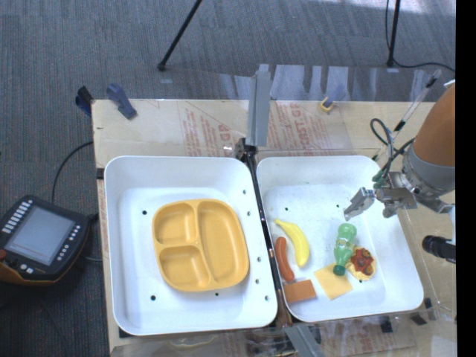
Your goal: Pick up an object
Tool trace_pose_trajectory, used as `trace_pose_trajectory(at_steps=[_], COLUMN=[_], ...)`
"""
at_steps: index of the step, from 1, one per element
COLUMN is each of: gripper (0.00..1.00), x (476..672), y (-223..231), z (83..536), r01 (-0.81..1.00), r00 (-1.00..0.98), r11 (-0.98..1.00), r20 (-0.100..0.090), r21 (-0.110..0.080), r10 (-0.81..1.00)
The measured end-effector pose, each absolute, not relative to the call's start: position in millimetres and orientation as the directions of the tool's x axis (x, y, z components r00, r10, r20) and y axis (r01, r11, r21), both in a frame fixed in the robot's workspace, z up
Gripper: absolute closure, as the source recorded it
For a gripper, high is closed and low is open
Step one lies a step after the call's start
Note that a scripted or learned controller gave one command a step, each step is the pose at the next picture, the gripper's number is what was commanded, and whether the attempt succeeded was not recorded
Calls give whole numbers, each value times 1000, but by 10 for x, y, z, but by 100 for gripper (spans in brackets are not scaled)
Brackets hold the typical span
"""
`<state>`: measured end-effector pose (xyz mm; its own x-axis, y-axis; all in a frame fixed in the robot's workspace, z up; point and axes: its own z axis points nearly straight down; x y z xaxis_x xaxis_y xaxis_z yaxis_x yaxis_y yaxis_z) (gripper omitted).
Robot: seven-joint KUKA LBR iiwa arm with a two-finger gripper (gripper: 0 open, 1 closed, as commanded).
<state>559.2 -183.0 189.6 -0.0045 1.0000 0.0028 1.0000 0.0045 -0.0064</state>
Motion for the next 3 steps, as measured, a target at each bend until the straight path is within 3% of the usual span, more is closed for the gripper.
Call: trace_pose_trajectory(at_steps=[1, 2, 3], gripper=[0, 0, 100], x=[5723, 5448, 5453], y=[-2094, -2067, -2067], z=[957, 849, 927], r01=[996, 1000, 1000], r00=[-88, -6, -5], r11=[88, 6, 5], r20=[2, 6, 8], r21=[-3, -6, -8], r10=[996, 1000, 1000])
